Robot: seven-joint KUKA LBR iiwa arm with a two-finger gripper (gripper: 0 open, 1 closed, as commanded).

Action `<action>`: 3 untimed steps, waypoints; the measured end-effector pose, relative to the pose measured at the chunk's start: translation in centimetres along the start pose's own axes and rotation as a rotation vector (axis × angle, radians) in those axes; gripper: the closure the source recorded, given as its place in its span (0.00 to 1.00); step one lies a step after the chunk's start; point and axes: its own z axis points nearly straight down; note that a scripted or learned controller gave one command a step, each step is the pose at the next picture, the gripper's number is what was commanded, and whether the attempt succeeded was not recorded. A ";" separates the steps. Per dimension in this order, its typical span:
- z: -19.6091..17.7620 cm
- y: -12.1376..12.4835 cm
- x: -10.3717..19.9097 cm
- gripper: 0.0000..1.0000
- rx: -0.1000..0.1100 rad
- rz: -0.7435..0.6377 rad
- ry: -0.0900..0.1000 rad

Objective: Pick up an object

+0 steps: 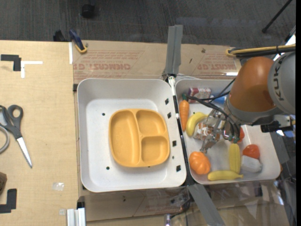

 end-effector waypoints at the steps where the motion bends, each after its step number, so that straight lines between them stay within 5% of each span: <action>1: 0.0 -0.8 3.8 0.00 0.001 0.325 0.002; 3: -0.2 -2.2 5.9 0.00 -0.005 0.543 -0.010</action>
